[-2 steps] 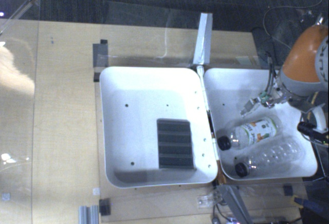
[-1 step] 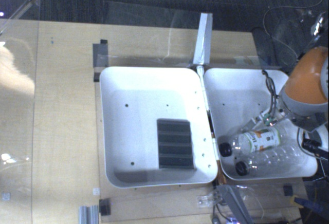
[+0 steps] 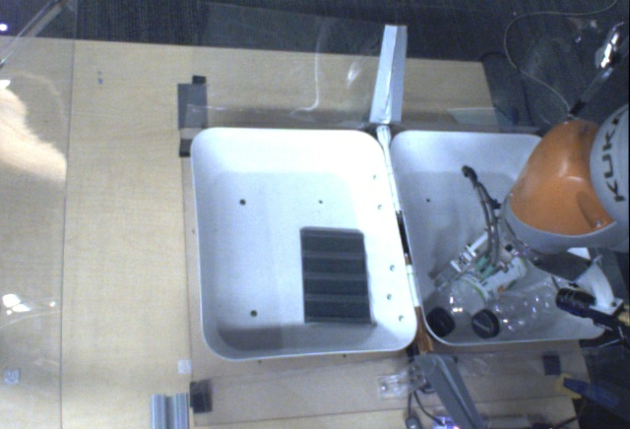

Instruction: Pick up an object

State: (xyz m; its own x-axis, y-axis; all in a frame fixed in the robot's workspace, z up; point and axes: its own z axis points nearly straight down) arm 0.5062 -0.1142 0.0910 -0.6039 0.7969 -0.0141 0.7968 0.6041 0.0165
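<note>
My gripper (image 3: 484,267) is low in the right bin (image 3: 433,191), under the orange band of the arm (image 3: 561,186). It hangs just over a heap of clear plastic items (image 3: 512,304) near the bin's front edge. Two black round caps (image 3: 440,322) (image 3: 484,323) lie at the front of that heap. The gripper's body hides whatever is directly beneath it. In the left bin (image 3: 226,220) a dark ribbed rectangular block (image 3: 335,275) lies flat towards the front right.
A thin black cable (image 3: 479,191) runs down the right bin to the gripper. A grey upright post (image 3: 389,73) stands behind the seam between the bins. Black brackets (image 3: 194,92) sit at the left bin's corners on the wooden bench.
</note>
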